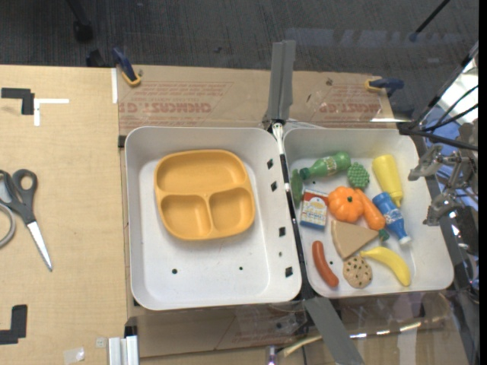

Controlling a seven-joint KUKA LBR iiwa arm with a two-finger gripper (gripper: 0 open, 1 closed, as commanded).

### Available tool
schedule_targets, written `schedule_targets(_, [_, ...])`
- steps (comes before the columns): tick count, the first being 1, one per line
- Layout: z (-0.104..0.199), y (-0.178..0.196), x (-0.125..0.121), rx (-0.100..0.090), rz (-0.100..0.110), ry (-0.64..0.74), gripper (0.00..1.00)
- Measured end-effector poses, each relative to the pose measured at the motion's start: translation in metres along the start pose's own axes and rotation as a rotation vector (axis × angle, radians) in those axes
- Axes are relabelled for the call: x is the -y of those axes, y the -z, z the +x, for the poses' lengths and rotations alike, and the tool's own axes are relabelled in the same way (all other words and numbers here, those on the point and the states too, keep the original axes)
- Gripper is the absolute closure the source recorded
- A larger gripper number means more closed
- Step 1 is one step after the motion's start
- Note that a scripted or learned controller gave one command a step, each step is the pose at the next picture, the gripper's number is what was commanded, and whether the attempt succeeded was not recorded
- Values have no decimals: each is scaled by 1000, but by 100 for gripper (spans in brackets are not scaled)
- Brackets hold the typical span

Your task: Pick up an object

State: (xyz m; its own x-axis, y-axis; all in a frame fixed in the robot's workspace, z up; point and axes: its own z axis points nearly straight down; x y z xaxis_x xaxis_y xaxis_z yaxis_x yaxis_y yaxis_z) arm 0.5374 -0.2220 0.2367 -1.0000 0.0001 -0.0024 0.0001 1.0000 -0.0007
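two shallow white bins sit side by side on the bench. the left bin (198,280) holds an orange divided plate (204,195) with three compartments, lying flat toward the bin's 11 o'clock.

the things to pick from all lie in the right bin (415,149), crowded together. at its 12 o'clock a green bottle (323,166) lies on its side, cap toward 8 o'clock, with a small knobbly green piece (358,176) just beside its base. at 1 o'clock a yellow bottle (387,177) lies with its tip toward 5 o'clock. near the middle sits an orange pumpkin (346,204); a small red and white carton (313,209) touches it at 9 o'clock, and an orange carrot-like piece (374,216) leans against it at 4 o'clock. a blue bottle (393,217) lies just beside that piece, slanting toward 5 o'clock. below the pumpkin a tan wedge (353,239) rests flat. along the 6 o'clock side lie a red sausage (325,265), a round speckled cookie (357,272) and a yellow banana (389,264), the cookie between the other two and touching the banana's end.

brown cardboard (198,101) lies under the bins at their 12 o'clock edge, with a blue clamp (125,65) at 11 o'clock. at the view's 9 o'clock, grey-handled scissors (27,211) lie on the bench, well apart from the bins. at 3 o'clock, just outside the right bin, stand metal fittings (437,185) and cables too tangled to identify.
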Motion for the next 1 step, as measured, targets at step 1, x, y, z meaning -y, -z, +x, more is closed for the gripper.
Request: schedule_targets(1, [-20, -117, -13, -1, 0, -58, 0])
